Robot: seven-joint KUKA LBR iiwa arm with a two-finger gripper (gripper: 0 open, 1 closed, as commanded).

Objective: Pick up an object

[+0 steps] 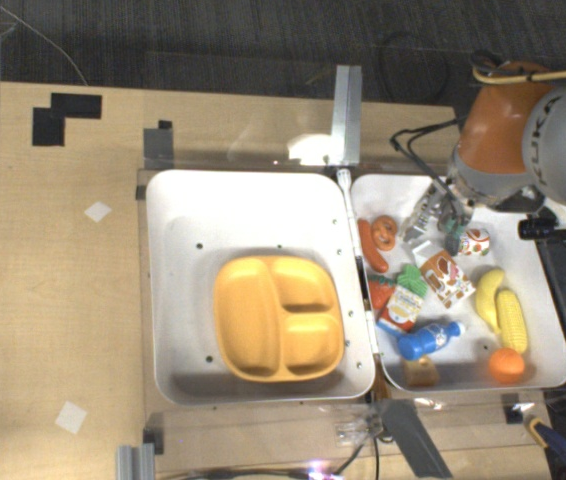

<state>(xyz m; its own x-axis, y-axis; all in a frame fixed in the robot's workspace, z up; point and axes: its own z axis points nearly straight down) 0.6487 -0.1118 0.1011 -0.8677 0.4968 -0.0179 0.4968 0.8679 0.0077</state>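
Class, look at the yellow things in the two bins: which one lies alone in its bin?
The yellow divided plate. It lies by itself in the left bin, while the banana and the corn cob lie among other things in the right bin.

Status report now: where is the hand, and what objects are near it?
Hand low in right bin, upper part. Nothing seen held. Pretzel to its left, small ball to its right, snack box just below.

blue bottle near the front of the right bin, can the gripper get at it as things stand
Probably yes. The blue bottle lies on its side with nothing over it. The gripper is over the back of the same bin. A red packet and a brown block crowd it, so the fingers would have little room.
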